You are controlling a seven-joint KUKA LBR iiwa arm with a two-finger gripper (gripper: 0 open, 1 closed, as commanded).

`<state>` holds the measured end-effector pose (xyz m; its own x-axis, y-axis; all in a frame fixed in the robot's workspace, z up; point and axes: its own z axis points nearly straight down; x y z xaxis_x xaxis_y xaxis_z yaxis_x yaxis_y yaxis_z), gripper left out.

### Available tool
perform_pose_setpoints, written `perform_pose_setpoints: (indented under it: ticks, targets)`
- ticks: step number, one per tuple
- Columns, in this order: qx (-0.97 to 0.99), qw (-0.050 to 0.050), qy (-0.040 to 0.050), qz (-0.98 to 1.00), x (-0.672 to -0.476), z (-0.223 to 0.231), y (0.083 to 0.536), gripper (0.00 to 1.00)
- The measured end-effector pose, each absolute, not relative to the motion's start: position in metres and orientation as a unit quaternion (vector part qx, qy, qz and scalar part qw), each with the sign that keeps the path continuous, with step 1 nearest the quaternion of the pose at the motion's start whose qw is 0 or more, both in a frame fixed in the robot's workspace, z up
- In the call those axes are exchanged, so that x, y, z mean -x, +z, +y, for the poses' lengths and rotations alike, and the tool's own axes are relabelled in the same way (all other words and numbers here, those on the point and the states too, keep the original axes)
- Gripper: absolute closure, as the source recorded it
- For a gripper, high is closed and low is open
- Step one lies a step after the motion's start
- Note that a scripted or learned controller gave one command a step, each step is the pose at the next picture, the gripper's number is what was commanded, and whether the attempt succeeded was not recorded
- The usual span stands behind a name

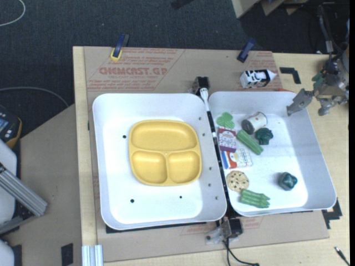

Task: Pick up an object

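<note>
**Gripper spread, nothing held; objects lying in right-hand bin**

Camera view. Bench (166, 73) carries two white bins side by side. The left bin (111, 198) holds a yellow divided plate (165, 151), set near its middle. The right bin (316, 148) holds the loose objects:

- a light green leaf-shaped piece (224, 119) near the far left corner
- a small cylinder (255, 122) just beside it, on its side
- a dark green lump (264, 136) touching or nearly touching the cylinder
- a long green stick (249, 142), lying at a slant
- a red and white packet (226, 139) along the left wall, with a paler packet (238, 159) next to it
- a cookie (237, 180) and a green bundle (254, 198) at the near left corner
- a dark green piece (287, 180) alone towards the near right side

A black and white toy (257, 78) stands on the bench beyond the right bin's far edge.

The gripper (309, 107) sits over the far right corner of the right bin. Its two fingers stand apart with nothing between them. It is well apart from every object in the bin.
</note>
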<state>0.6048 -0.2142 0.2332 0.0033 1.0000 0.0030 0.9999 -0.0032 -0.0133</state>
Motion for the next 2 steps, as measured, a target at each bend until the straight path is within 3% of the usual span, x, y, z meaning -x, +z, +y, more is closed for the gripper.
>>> perform_pose_setpoints:
  ticks: [1,2]
  targets:
    - [0.707,0.000,0.0000,-0.707,-0.608,-0.214,0.242,0.00]
    - [0.707,0.002,0.0016,-0.707,-0.609,-0.222,0.194,0.00]
